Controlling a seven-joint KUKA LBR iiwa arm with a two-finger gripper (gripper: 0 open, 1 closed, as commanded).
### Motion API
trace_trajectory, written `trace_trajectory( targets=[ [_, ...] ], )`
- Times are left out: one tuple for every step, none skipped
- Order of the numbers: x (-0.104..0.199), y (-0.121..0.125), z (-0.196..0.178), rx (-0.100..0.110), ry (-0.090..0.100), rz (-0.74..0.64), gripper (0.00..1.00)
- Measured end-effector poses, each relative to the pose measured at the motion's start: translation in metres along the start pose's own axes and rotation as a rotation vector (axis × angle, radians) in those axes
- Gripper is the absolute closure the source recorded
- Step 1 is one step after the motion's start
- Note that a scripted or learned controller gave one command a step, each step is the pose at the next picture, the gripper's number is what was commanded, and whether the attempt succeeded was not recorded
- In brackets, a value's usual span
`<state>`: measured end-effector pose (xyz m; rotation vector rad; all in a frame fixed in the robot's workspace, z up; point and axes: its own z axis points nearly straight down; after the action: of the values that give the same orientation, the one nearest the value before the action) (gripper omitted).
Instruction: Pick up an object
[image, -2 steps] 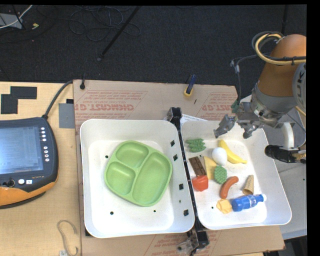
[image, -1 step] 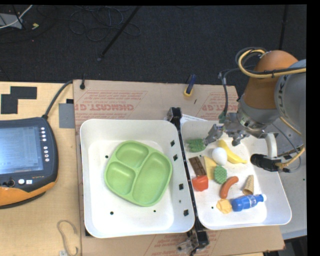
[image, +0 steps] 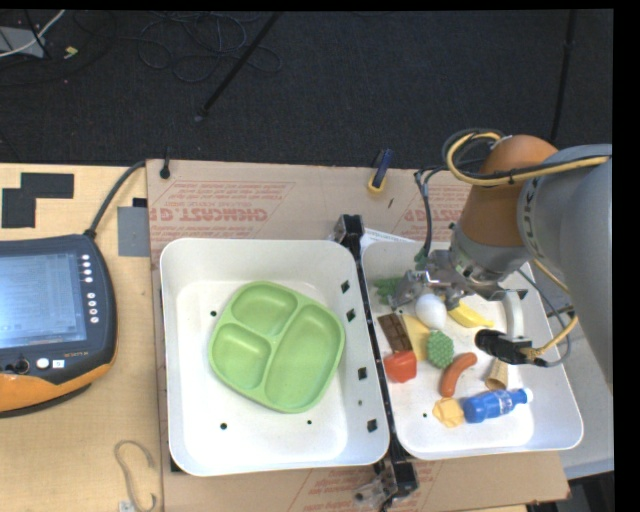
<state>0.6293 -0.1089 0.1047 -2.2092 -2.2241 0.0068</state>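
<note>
- Gripper (image: 432, 292) is down in the right bin (image: 560, 420), right over the white egg (image: 431, 311); honestly can't tell its state.
- I'd centre on that egg, just above the green pinecone (image: 440, 348), before lifting.

right bin (image: 560, 432): toys packed close, narrow gaps; left bin (image: 190, 420): open floor around green tray (image: 277, 345)

The arm (image: 540, 215) reaches in from the right, its claw (image: 432, 290) apparently lowered.
</note>
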Motion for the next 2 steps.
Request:
trace_trajectory(
  targets=[
    [0.001,0.0,0.018,-0.004,-0.001,0.002,0.0],
    [0.0,0.001,0.006,-0.006,-0.002,0.005,1.0]
  ],
)
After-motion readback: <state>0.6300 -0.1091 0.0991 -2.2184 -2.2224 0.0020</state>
